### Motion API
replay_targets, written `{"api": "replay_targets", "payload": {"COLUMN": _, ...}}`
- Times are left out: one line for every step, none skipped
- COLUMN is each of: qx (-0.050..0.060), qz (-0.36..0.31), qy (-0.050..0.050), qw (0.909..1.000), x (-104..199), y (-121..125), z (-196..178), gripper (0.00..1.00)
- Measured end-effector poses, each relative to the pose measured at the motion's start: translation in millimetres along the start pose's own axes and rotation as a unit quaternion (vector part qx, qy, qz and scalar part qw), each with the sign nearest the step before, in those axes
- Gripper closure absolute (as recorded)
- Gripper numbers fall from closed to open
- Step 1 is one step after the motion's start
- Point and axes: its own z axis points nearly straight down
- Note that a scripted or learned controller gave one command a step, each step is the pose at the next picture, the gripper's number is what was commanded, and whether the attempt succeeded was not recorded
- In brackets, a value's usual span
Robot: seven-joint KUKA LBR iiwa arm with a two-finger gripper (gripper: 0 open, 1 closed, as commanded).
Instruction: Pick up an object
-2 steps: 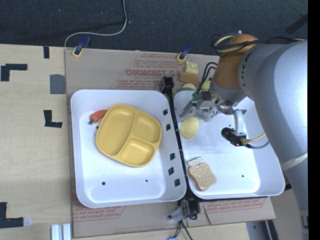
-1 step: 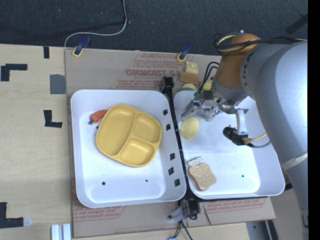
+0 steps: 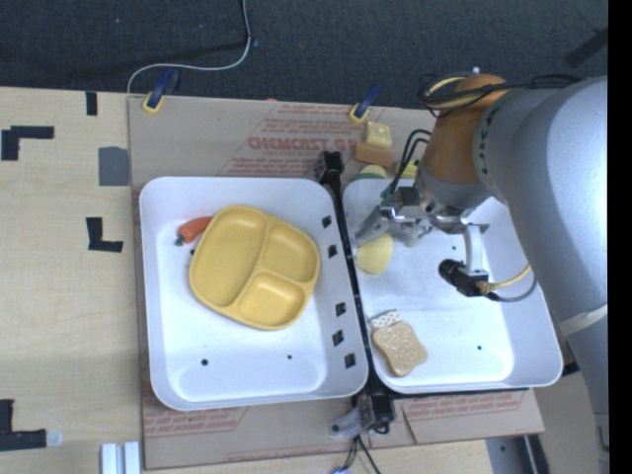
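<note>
While you line up the next move, note that the gripper [image 3: 380, 227] sits low in the right bin [image 3: 494, 354], beside the divider, with the pale yellow rounded object [image 3: 375, 256] just below and touching its tip. Whether the jaws are spread or closed you cannot tell from this slant. Nothing shows held between them. Judging from here, a short shift toward the bin's near side would centre them over it; the bread slice [image 3: 399, 348] lies further that way.
</note>
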Motion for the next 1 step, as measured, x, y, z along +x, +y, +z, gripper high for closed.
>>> {"api": "replay_targets", "payload": {"qx": 0.0, "qz": 0.0, "qy": 0.001, "qw": 1.0, "x": 1.2, "y": 2.0, "z": 0.1, "gripper": 0.0}}
